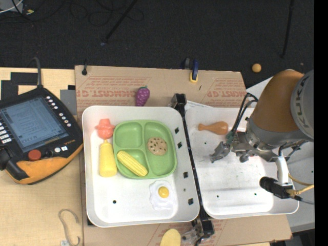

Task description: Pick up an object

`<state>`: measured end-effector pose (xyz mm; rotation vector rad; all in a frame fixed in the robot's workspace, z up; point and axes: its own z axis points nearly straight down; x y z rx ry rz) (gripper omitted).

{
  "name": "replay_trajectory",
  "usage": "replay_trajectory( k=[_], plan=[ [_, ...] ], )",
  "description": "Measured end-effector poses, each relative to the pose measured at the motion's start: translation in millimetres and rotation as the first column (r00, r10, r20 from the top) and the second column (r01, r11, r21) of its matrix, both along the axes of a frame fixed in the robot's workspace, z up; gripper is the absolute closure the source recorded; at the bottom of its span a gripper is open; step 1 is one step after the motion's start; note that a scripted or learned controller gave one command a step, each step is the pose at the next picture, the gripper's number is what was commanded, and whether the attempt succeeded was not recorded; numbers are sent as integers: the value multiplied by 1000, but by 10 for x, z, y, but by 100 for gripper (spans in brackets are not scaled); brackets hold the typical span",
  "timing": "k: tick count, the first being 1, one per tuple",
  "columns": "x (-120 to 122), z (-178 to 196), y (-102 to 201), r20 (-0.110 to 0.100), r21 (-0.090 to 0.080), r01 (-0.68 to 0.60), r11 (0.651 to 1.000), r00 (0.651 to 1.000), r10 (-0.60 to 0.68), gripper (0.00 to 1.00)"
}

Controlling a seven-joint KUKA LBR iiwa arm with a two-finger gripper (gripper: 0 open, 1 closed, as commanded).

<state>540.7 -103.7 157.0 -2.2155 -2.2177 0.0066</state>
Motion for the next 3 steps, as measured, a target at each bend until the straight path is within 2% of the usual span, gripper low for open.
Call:
replay_trajectory(
  k=[1,2,3],
  plan=[
    [-11,-644,12,0,0,-1,1000,1000,1,0],
    [-19,-703,9,3,0,6,1000,1000,-6,0],
    [-22,-592,-24,4,0,16,1000,1000,-16,100]
  ],
)
